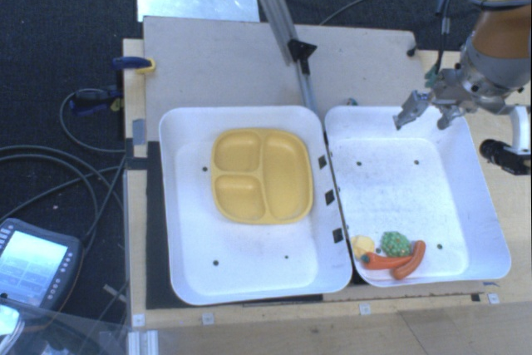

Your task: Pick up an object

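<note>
Camera view: The pincer [428, 114] hung with its fingers spread wide, holding nothing, above the far edge of the right bin [465, 179]. A yellow piece [362, 245], green piece [396, 244], orange carrot [378, 261] and red sausage [410, 259] clustered at that bin's near-left corner. A yellow divided plate [262, 175] lay in the left bin [191, 212] on the desk [216, 54].

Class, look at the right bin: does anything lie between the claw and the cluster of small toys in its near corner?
Nothing visible does. The claw hangs with fingers apart over the far edge of the right bin; the toy food pile sits in the near left corner, with bare white floor between them.
</note>
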Tool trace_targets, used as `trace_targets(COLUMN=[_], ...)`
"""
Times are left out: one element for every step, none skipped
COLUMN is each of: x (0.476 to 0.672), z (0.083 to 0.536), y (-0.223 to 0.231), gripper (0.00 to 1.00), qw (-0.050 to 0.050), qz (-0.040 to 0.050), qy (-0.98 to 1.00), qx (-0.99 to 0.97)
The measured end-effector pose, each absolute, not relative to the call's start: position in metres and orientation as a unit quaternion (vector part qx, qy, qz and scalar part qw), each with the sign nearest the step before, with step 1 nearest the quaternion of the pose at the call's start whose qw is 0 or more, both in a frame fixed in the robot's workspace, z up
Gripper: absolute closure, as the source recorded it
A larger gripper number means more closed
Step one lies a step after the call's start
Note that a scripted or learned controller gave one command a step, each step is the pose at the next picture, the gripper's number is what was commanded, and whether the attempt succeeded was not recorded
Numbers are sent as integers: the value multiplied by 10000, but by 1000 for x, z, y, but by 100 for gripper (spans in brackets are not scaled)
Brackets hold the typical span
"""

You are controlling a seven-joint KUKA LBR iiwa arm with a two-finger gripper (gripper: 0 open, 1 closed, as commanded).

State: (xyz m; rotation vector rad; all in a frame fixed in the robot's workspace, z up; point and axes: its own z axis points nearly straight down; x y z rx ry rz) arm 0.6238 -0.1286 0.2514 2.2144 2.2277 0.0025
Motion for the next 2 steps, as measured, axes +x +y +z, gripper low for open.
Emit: trace_targets(x=[624, 627], z=[251, 193], y=[-129, -136], gripper=[0, 0], qw=[3, -14], qz=[7, -16], qy=[7093, 7070], qx=[7049, 7072])
